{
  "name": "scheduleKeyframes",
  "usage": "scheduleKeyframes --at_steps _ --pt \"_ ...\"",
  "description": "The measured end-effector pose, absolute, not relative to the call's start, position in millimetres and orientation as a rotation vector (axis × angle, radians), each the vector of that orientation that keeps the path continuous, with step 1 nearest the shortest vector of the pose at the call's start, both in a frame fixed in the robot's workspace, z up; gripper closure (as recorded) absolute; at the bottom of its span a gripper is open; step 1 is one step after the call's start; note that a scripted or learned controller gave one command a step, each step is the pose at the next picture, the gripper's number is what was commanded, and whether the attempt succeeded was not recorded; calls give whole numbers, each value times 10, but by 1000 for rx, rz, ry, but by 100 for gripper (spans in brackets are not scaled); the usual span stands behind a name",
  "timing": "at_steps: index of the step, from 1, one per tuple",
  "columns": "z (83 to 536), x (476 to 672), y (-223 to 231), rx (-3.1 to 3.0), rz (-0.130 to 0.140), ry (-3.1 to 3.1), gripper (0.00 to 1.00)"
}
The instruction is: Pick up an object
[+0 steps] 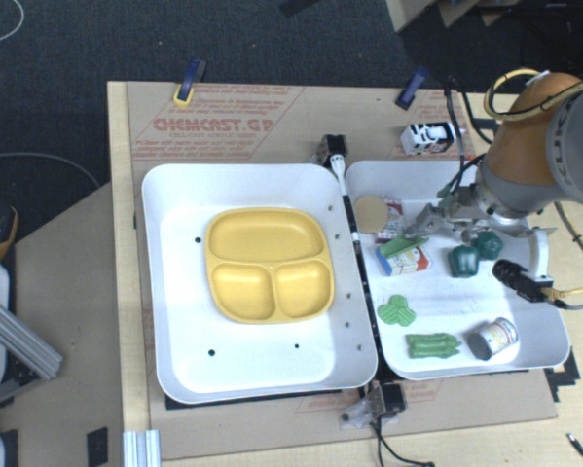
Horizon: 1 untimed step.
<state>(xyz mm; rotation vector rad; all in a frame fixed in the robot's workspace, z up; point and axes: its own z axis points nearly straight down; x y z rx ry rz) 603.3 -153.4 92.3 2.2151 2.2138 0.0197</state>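
Clutter lies in right bin: small carton with green and red print, dark green pepper-like toy, green leaf shape, green lumpy piece, small can. Carton lettering too small to read. Gripper hangs just above carton; grip state unclear. Arm enters from right. Yellow divided plate sits in left bin. Board reads "CHEMCAST GP".

Even, bright overhead light washes out the two white bins, leaving only faint, soft shadows. The dark floor stays dim. Focus is slightly soft throughout, with fine detail smeared.
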Motion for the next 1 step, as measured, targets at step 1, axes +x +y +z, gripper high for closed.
scheduleKeyframes --at_steps 1 --pt "1039 6044 -1541 2209 22 2210 100"
